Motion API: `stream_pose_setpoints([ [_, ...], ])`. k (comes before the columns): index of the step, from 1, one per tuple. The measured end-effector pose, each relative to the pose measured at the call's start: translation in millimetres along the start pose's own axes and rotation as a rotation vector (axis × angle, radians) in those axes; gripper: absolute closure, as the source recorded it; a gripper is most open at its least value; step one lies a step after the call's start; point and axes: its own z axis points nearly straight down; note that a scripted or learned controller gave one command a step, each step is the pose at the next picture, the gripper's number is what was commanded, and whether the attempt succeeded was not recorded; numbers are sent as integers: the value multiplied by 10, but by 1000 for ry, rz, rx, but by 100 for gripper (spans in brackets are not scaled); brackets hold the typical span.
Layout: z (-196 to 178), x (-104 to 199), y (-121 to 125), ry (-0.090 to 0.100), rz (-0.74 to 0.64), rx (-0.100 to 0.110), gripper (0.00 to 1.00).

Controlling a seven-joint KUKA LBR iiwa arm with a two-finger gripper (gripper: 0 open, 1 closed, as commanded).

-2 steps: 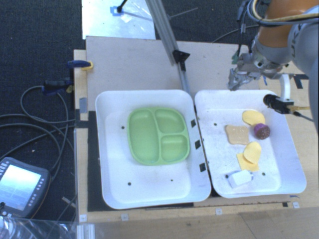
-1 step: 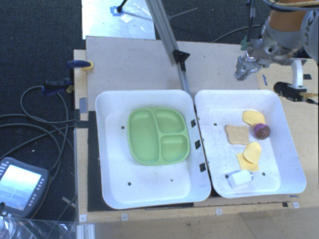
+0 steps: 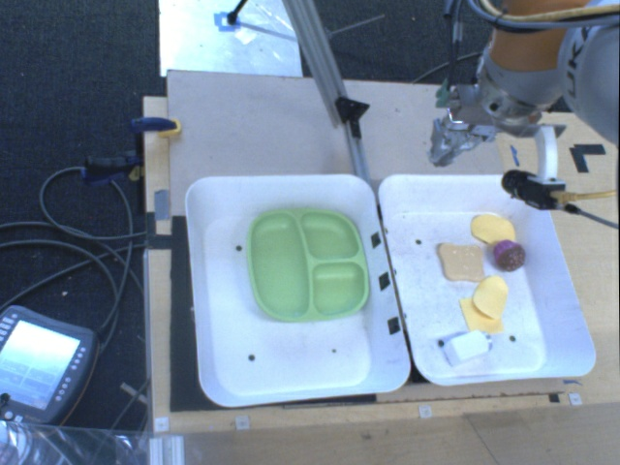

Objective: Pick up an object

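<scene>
Fingers (image 3: 449, 150) above right bin (image 3: 579, 310) rim — nothing held.

Pale green sectioned plastic plate (image 3: 310, 264) at 9 o'clock; toward 3 o'clock, tan toast slice (image 3: 460, 261), dark purple round fruit (image 3: 509, 255), yellow chip-shaped pieces (image 3: 492, 229), small white block (image 3: 469, 346).

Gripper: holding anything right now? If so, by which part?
Nothing held. The gripper hangs above the bench past the right bin's far rim, with nothing between its fingers; the food pieces lie in the bin.
</scene>
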Motion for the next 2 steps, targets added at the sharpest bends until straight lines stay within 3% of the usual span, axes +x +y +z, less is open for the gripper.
stream_pose_setpoints([
  [2, 115, 1017, -405, 1, -1, 2, 100],
])
